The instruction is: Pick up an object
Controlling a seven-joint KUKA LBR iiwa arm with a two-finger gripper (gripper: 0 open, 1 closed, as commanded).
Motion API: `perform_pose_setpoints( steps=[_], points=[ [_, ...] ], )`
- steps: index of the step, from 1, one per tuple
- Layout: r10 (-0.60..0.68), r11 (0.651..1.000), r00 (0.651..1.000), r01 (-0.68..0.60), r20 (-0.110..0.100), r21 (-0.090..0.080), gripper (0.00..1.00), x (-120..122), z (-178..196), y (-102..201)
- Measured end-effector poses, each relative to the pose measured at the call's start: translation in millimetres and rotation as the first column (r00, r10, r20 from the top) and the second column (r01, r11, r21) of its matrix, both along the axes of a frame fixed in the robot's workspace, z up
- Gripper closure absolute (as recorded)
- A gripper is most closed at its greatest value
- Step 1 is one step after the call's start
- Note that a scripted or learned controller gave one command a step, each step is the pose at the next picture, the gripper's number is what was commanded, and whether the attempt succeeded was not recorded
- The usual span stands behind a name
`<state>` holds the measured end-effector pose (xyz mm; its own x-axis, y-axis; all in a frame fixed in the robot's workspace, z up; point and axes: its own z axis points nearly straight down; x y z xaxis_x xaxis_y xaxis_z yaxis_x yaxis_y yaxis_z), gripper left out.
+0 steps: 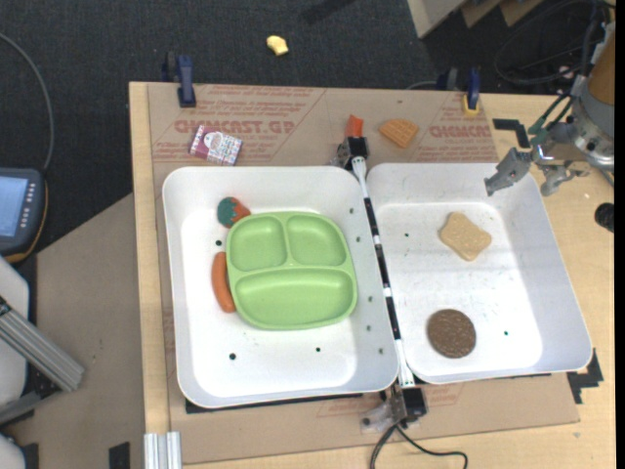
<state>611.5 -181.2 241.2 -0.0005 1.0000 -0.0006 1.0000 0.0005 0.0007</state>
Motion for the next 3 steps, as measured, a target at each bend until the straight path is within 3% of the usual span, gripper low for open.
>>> perform_pose_setpoints(
  steps=[1, 2, 3],
  points=[
    [0.002, 1.0, 1.0, -0.002, -0.009, 0.003, 0.0, 6.2, -87.8, 9.2],
    [0.003, 1.0, 1.0, -0.003, -0.006, 0.003, 0.0, 8.5, -124.0, 49.9],
    [-0.001, 1.0, 1.0, 0.001, 0.002, 0.002, 0.0, 2.1, -155.5, 28.3]
  ],
)
